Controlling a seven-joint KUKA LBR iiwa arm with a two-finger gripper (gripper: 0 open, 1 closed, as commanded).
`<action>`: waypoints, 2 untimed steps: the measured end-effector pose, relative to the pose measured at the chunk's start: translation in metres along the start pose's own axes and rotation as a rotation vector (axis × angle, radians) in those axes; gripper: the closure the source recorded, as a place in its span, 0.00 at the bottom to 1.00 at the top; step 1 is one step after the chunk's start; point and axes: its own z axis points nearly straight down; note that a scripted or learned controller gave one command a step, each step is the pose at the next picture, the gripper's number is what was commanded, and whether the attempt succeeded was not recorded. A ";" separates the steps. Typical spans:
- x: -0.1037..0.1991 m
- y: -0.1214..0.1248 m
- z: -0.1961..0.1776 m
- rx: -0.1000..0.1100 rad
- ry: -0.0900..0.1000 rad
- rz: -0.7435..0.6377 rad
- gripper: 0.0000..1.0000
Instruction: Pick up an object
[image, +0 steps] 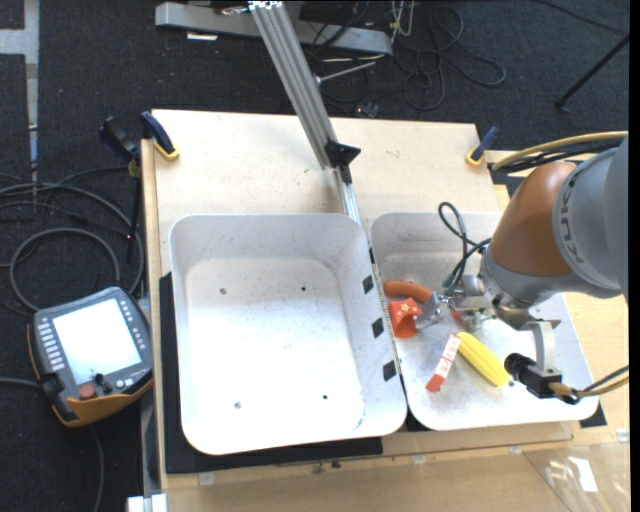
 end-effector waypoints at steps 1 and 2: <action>0.000 0.001 -0.011 -0.002 0.000 0.000 1.00; -0.009 -0.003 -0.059 -0.002 -0.001 0.001 1.00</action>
